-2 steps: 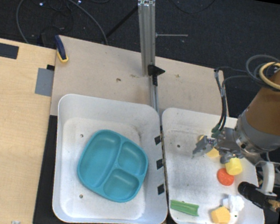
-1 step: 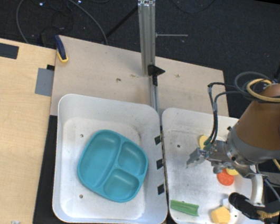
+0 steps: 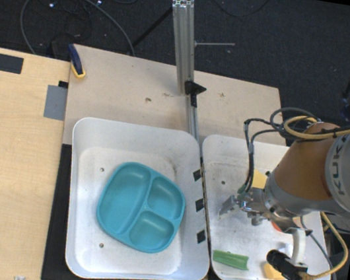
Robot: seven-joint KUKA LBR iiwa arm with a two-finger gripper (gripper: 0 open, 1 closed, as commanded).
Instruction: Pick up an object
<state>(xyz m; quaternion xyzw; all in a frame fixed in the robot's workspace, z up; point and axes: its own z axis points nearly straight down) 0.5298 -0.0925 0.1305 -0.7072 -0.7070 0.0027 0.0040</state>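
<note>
The arm comes in from three o'clock and hangs over the right bin [image 3: 226, 153], its orange band above the wrist. The hand [image 3: 236, 206] sits low over the bin floor near the bin's middle; whether it is released or clenched I cannot tell, and nothing can be seen gripped in it.

The nearest candidate is a green block [image 3: 230, 260], lying flat on the floor of the right bin near its front edge. From the hand it lies at six o'clock, near but apart. Its long axis runs from nine to three o'clock, so closing across the short side looks the likelier way to take it. A yellow piece [image 3: 272, 272] lies just beside the block at three o'clock, partly under a black part of the arm, and another yellow bit [image 3: 260, 179] peeks out at the wrist's twelve o'clock side.

The left bin [image 3: 86, 147] holds a teal divided plate [image 3: 141, 207], well away at nine o'clock, broad and flat, probably harder to grasp.
</note>
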